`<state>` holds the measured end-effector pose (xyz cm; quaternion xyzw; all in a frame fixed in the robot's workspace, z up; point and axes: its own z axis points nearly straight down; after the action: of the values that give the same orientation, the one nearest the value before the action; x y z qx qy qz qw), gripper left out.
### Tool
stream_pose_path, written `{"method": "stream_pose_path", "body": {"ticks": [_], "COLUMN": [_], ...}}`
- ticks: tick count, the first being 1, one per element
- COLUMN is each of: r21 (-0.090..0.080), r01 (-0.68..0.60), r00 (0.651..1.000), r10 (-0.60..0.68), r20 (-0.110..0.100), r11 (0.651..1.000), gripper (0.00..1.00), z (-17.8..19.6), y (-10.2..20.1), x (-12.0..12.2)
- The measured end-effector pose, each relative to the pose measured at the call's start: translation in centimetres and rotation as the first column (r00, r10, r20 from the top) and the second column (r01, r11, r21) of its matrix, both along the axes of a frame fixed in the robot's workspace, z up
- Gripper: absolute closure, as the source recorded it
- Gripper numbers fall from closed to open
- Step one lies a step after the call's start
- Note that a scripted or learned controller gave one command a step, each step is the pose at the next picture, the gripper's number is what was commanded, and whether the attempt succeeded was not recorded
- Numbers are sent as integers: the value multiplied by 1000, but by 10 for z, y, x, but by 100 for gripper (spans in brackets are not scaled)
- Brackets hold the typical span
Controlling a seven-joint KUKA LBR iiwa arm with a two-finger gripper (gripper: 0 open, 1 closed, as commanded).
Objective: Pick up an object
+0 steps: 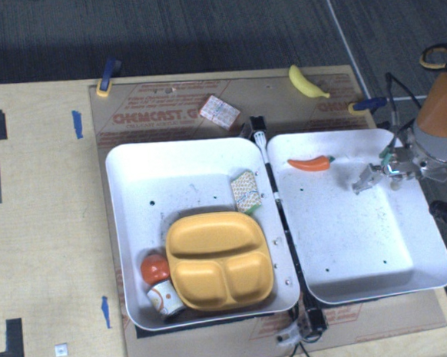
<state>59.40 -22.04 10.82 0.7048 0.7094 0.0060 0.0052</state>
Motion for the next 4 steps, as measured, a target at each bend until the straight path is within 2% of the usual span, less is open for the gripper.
{"method": "stream_pose_path", "body": {"ticks": [1, 2, 3, 4], "r21": [-12, -3, -1, -1], "r01": [2, 6, 5, 6], "r00": [1000, 1000, 1000, 1000], "r10": [-1, -6, -5, -6], "r20": [10, -13, -16, -15], "r11": [1000, 1000, 1000, 1000], "gripper": [0, 0, 0, 0], "z": [-5, -18, -22, -22], "y": [14, 34, 103, 128], "x": [11, 8, -2, -34]}}
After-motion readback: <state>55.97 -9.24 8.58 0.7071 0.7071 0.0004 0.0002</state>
